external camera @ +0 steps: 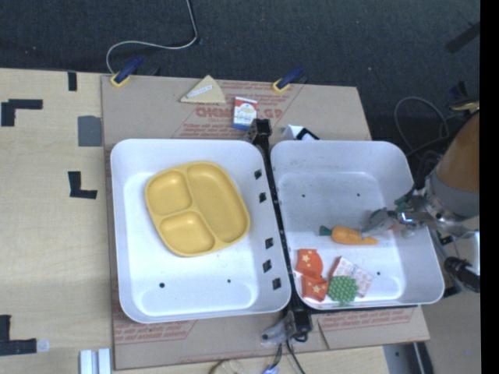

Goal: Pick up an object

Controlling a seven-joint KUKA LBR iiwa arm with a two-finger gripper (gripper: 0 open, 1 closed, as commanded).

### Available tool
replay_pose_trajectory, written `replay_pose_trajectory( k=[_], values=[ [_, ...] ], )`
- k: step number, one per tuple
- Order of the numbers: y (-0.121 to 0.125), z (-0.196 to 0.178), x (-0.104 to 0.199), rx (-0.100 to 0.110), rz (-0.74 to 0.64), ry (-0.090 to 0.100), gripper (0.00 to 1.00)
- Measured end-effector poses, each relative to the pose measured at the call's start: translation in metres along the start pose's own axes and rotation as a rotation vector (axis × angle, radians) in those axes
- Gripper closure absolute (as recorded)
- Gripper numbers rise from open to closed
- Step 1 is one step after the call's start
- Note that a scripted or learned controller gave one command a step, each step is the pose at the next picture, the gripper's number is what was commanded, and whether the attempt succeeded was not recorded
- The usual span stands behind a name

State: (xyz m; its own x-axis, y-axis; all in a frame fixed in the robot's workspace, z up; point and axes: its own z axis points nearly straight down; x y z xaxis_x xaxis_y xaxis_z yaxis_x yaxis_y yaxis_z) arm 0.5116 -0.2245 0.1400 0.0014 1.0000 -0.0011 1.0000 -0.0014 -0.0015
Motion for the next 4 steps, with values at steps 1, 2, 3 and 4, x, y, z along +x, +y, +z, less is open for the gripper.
replay_pose_trajectory(
  k=[1,2,3,4],
  values=[
    [0.038,0.049,0.055,-0.001,-0.002,0.001,0.0],
    [-0.002,-0.018,0.0,-0.002,-0.001,-0.001,0.0],
    [-0.005,0.053,0.012,-0.004,-0.002,-0.001,0.0],
    [-0.004,0.043,0.011,-0.007,-0.001,-0.004,1.0]
  ],
)
